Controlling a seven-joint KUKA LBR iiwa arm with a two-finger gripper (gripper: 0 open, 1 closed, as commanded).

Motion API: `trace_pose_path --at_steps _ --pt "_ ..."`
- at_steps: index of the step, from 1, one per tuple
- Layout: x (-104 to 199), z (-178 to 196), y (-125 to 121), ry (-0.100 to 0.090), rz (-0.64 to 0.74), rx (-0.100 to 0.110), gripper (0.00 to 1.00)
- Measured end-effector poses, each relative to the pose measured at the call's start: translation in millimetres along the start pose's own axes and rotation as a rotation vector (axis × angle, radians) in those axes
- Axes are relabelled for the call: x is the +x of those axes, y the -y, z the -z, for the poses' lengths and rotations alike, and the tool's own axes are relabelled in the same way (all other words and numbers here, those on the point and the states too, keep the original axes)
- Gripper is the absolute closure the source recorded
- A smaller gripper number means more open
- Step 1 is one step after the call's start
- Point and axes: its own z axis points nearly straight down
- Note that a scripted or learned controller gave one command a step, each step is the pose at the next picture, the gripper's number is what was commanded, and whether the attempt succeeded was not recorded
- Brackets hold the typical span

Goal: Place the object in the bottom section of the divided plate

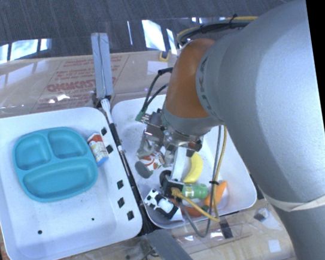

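Observation:
A blue divided plate (54, 163) lies in the left white bin (21, 238), its large bottom section toward the front. A small red-and-white can (97, 148) leans against the plate's right rim. My gripper (155, 150) hangs low in the right bin (242, 196), over its left half, just above a red-and-white item (150, 159) and a grey round piece (143, 170). The wrist and cables hide much of the gripper.
In the right bin's front lie a yellow banana (193, 168), a green piece (197, 191), an orange piece (218, 192) and a black-and-white toy (155, 200). A divider wall with black clips (122, 174) separates the bins. The big grey arm covers the right side.

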Motion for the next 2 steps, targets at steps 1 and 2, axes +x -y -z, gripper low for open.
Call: trace_pose_path --at_steps 1,2 --pt "87.2 49.4 13.1 0.001 0.137 -0.002 1.00" --pt "86.9 49.4 13.0 0.002 0.136 -0.002 0.00"
